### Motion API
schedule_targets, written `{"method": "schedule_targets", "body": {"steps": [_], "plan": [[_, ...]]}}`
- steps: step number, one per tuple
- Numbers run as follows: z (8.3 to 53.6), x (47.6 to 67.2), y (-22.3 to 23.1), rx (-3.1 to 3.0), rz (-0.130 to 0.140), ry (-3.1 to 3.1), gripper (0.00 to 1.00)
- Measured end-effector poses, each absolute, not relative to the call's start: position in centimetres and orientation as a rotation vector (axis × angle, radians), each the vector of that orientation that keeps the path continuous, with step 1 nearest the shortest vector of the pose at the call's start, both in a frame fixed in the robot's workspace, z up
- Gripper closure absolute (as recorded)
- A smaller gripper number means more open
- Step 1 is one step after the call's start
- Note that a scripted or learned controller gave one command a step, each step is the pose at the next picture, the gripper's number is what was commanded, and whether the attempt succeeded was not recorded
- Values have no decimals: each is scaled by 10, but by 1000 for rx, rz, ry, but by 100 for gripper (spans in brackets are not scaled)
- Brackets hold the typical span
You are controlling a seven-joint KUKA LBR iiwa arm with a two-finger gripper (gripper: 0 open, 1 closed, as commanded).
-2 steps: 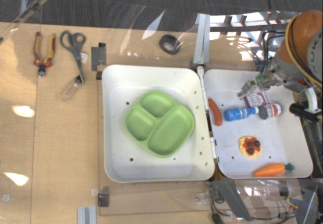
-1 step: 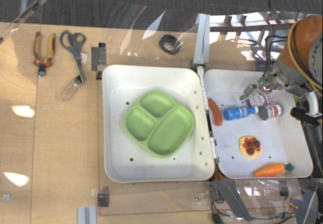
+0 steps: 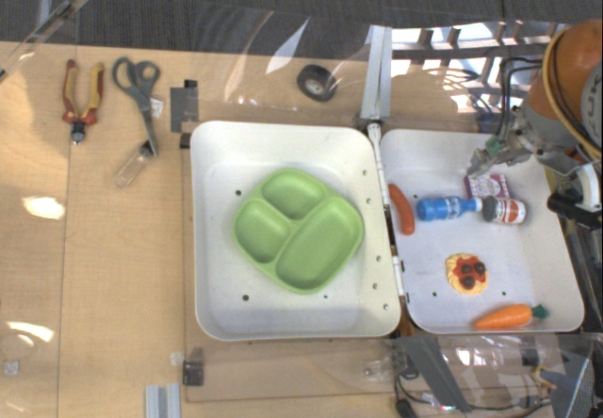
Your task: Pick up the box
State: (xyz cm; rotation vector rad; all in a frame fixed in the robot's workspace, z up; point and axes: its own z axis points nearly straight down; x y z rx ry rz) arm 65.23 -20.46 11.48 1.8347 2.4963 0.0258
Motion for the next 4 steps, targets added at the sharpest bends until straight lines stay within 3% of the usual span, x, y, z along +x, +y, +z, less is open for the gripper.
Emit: {"method": "schedule_targets", "body": {"steps": [1,2,3,4], "plan": [[115,652,-205,1835,25,2497,0],[100,645,-206,1842,18,2508,0],[115,649,-206,1830,23,2497,100],[115,649,-206,1830,23,2497,0]]}}
